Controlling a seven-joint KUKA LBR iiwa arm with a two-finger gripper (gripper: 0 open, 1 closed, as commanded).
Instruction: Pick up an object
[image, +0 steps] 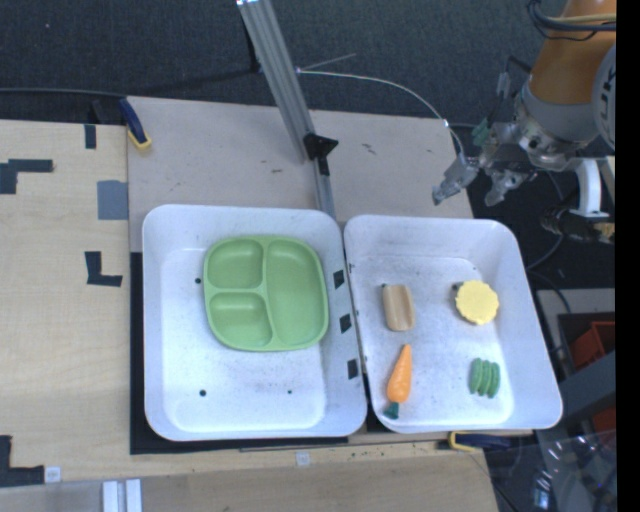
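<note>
Gripper (478, 186) open, empty, above right bin's (420, 232) far rim, carrot (400, 374) near front edge

- The arm (572, 60) has a rounded grey shell with a broad orange band above the wrist.
- The end effector (478, 185) is dull grey metal, with thin slanted fingers below a cluttered dark wrist block.

The grey arm (570, 60) with its orange band comes in from the top right. Its gripper (478, 186) hangs low and to the left, with two fingers spread apart, holding nothing.
</note>
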